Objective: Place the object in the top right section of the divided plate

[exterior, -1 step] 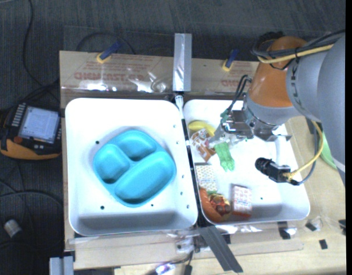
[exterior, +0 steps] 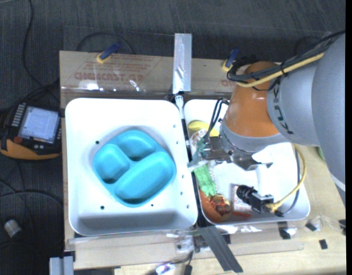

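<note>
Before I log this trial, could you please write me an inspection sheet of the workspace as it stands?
Surface: bench bearing two white bins, left bin and right bin.
Job's things: blue divided plate in the left bin, nothing seen in its sections; green object, yellow object and orange-red object lie in the right bin.
Clutter: nothing seen beyond those.
Grippers: hand low over the right bin's left side; grip unclear.
Cables: yellow cable along the arm; black cords on the floor.
Surroundings: dark carpet, handheld controller left of the bench.
</note>
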Controlling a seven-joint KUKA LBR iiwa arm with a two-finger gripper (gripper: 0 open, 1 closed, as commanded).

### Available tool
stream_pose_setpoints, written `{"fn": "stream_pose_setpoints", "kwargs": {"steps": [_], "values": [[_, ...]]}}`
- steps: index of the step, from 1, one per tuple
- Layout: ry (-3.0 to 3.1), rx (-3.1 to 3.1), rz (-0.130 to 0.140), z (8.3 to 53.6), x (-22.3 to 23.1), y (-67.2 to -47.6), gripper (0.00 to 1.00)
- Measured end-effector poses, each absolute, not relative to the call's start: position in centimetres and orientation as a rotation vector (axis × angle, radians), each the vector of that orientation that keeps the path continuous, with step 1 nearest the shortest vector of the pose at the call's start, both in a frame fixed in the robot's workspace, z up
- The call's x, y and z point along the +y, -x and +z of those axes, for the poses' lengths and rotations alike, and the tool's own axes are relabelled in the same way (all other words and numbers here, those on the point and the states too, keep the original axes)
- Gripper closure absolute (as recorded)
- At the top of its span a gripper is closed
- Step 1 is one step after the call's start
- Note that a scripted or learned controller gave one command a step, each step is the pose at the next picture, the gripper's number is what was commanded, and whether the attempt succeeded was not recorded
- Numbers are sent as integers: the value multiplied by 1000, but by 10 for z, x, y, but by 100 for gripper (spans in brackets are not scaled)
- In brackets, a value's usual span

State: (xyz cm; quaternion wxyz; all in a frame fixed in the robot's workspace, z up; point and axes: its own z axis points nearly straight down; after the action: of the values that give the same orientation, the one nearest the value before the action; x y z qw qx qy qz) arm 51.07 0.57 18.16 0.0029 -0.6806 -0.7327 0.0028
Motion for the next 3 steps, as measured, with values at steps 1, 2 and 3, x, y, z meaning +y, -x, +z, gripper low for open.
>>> {"fn": "stream_pose_setpoints", "kwargs": {"steps": [1,2,3], "values": [[2135,-2297,9,182,5,-511,0],[2135,-2297,9,182,5,-511,0],[2135,-2297,9,182,5,-511,0]]}}
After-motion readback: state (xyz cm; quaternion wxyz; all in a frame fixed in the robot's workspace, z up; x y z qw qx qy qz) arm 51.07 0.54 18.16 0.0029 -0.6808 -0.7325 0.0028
